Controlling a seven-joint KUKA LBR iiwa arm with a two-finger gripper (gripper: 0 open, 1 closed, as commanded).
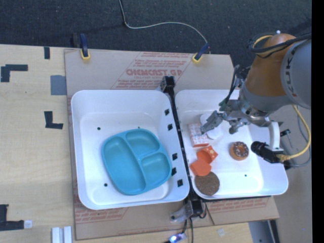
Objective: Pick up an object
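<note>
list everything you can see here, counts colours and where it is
white bins: 2, white, side by side on the cardboard sheet
cardboard sheet: 1, brown with red print, under the bins
clamps: 2, blue and yellow, on the sheet's far edge
cable: 1, white, on the dark floor beyond the bench
divided plate: 1, light blue, in the left bin
packet: 1, red and white, right bin near the divider
orange pieces: 2, orange, touching, right bin
round brown disc: 1, brown, right bin's near edge
doughnut: 1, brown with sprinkles, right bin
white object: 1, white, under the hand
arm: 1, grey and orange, from the right
hand: 1, grey, low over the right bin
</note>
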